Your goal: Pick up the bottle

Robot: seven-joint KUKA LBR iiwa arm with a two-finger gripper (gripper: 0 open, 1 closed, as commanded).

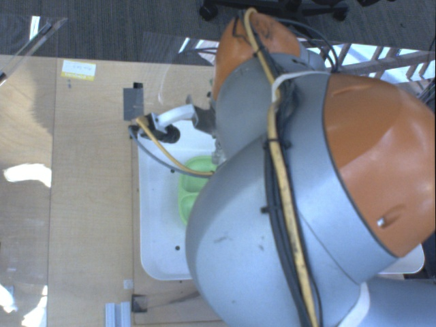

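Note:
A light green object (193, 182), likely the bottle, lies in the left white bin (153, 251), and the arm covers its right part. The big grey and orange arm (306, 182) spans most of the view above both bins. Its wrist end points down toward the bin's far edge. There a dark grey part of the gripper (203, 119) sticks out beside a white tube and yellow and black cables (160, 131). The gripper sits just beyond the green object, higher in the frame. The arm hides whatever is between the fingers.
A black bracket (133, 101) stands at the bin's far left corner. A yellow label (78, 69) is stuck on the wooden bench (82, 196). Only a corner of the right bin (409, 266) shows under the arm. An office chair base (293, 5) stands on the carpet behind.

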